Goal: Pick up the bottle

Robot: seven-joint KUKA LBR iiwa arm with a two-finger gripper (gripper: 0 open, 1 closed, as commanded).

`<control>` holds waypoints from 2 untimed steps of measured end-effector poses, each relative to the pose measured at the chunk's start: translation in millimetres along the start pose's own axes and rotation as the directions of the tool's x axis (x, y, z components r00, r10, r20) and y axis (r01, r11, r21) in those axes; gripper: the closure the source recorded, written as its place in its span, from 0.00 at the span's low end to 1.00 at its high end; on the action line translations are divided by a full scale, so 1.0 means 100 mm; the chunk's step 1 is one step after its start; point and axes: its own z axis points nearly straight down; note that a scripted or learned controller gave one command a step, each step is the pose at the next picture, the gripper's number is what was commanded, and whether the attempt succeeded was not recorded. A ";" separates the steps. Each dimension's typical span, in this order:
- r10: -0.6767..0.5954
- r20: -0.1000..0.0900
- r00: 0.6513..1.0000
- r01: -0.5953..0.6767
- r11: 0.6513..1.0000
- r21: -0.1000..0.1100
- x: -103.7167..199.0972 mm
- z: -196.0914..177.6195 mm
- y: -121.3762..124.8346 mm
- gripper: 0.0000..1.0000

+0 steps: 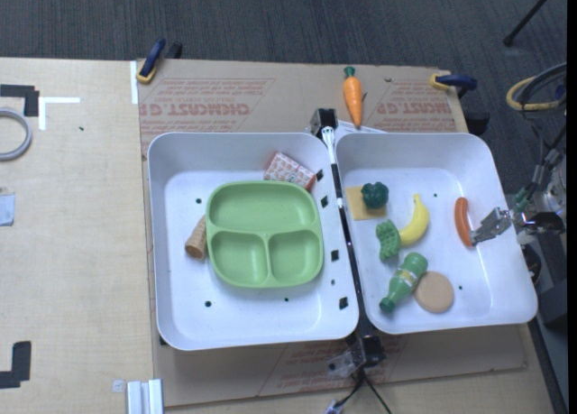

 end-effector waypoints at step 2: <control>0.250 -0.001 0.968 -0.250 0.968 -0.001 0.71 -0.40 -0.14 1.00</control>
